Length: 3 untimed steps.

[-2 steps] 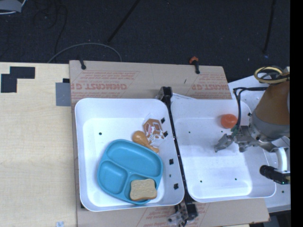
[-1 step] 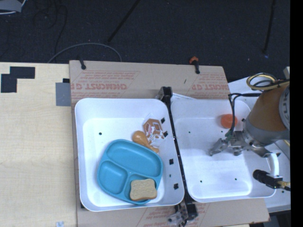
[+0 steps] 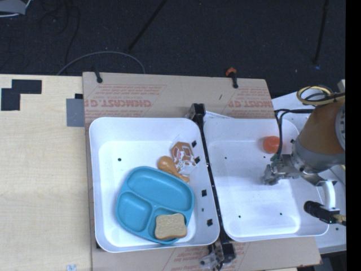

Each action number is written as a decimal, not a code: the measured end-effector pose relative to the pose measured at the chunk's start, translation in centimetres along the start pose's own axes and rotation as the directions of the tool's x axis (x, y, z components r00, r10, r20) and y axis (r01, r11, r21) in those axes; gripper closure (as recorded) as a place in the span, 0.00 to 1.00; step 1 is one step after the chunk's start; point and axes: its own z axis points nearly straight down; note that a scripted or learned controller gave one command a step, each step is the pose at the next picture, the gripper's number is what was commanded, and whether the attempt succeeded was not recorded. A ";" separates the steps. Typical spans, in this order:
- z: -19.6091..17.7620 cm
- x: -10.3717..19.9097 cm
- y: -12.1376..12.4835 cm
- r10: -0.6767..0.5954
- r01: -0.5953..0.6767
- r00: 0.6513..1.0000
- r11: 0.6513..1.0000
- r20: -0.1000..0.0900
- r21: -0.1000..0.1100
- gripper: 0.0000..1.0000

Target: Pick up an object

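Grey arm low over right bin point(image 3: 254, 230), gripper point(image 3: 271, 175) down

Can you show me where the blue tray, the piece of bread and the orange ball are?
blue tray point(image 3: 144, 199): camera view, its big bare compartment.
piece of bread point(image 3: 170, 226): camera view, middle of slice.
orange ball point(image 3: 271, 144): camera view, its top.

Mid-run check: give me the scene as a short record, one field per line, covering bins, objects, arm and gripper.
left bin: holds a blue divided plate, a slice of bread lying on the plate's near corner, a tan drumstick-shaped toy and a clear packet
right bin: holds an orange ball near its far right side
arm: reaches in over the right bin
gripper: low over the right bin's floor, nearer than the ball; finger state unclear
held: nothing seen
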 end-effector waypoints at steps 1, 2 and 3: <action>-4.2 0.0 -0.1 -0.003 0.003 1.000 1.000 0.001 -0.003 1.00; -8.4 0.1 0.0 -0.006 0.006 1.000 1.000 0.001 -0.004 1.00; -13.6 0.0 0.1 -0.006 0.006 1.000 1.000 0.002 -0.004 1.00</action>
